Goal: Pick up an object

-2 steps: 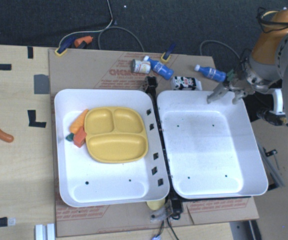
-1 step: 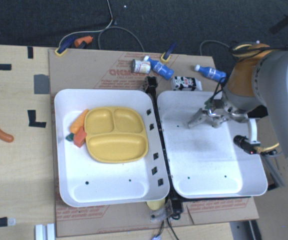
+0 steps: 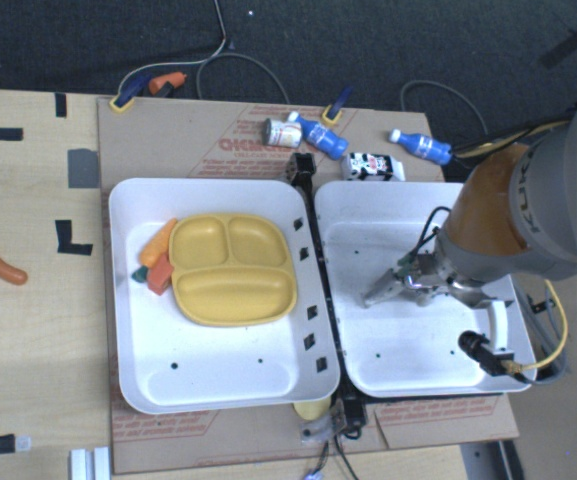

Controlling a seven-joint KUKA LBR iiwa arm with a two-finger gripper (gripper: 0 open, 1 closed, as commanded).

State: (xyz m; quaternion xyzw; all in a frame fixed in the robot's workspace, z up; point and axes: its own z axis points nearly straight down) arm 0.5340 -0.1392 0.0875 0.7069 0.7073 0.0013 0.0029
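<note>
My end effector [image 3: 383, 290] sits low in the right bin [image 3: 408, 368], fingers spread on nothing. The plate [image 3: 233, 268] and carrot [image 3: 155, 248] lie in the left bin [image 3: 208, 378]; closing here risks grabbing air.

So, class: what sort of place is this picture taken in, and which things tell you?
Probably a robot lab test bench: an arm reaching into one of two white bins, clamps pinning a cardboard sheet, and toy food like the sausage.
</note>
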